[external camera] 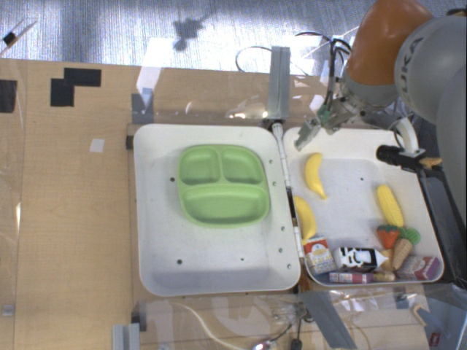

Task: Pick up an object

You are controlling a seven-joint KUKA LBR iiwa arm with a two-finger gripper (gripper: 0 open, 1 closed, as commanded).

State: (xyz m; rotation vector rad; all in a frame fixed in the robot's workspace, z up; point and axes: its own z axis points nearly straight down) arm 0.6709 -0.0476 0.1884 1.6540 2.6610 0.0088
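My arm (430, 57) runs off the frame's right edge. The packets (365, 261) crowded along the right bin's (350, 195) near wall overlap, their labels too small to read.

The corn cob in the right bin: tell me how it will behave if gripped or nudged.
The corn cob looks round and elongated, so a sideways nudge would probably roll it. Its surface seems smooth, plastic-like, so fingers may slip. It lies apart from the banana, leaving room for the gripper.

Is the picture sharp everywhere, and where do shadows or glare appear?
Camera view: the green tray and bananas are fairly sharp; the gripper looks slightly blurred; a soft shadow lies along the left bin's near edge; bright glare falls on the floor behind the bench.
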